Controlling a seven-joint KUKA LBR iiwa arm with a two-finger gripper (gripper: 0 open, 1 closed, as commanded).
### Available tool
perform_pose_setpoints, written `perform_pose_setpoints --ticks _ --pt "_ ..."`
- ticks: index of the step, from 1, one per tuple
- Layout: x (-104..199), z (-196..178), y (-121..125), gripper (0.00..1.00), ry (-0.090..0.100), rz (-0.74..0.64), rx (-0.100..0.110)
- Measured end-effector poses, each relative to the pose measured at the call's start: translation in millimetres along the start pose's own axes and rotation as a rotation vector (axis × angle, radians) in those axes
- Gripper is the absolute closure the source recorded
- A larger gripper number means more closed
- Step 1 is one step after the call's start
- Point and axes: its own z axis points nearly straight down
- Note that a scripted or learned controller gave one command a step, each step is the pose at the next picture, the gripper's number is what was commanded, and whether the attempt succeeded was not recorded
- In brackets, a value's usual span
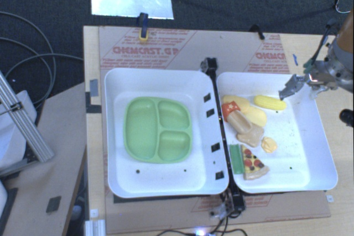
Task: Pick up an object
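The right bin holds several toy foods. A small yellow corn-like piece lies near the bin's back. A larger yellow piece sits to its left, touching a tan bread-like piece. A small pale yellow lump lies in the middle, and a pizza slice with a green strip beside it rests at the front left. My gripper hangs over the bin's back right part, just right of and above the small yellow piece. Nothing is seen in it.
The left bin holds a green divided plate. A black hinge strip runs between the bins. Both bins rest on a cardboard sheet. Cables trail on the floor at the left, and a metal frame stands there.
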Motion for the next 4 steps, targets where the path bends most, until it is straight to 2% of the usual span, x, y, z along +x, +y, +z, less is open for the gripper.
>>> perform_pose_setpoints --ticks 1,2,3,4 --pt "-49.7 95.9 -81.8 0.0 0.002 0.009 0.01" --pt "32.0 182.0 -87.7 0.0 -0.001 -0.005 -0.006" --pt "73.6 180.7 -88.1 0.0 -0.003 -0.002 -0.004" --pt "70.6 168.2 -85.8 1.0 -0.006 0.003 -0.012"
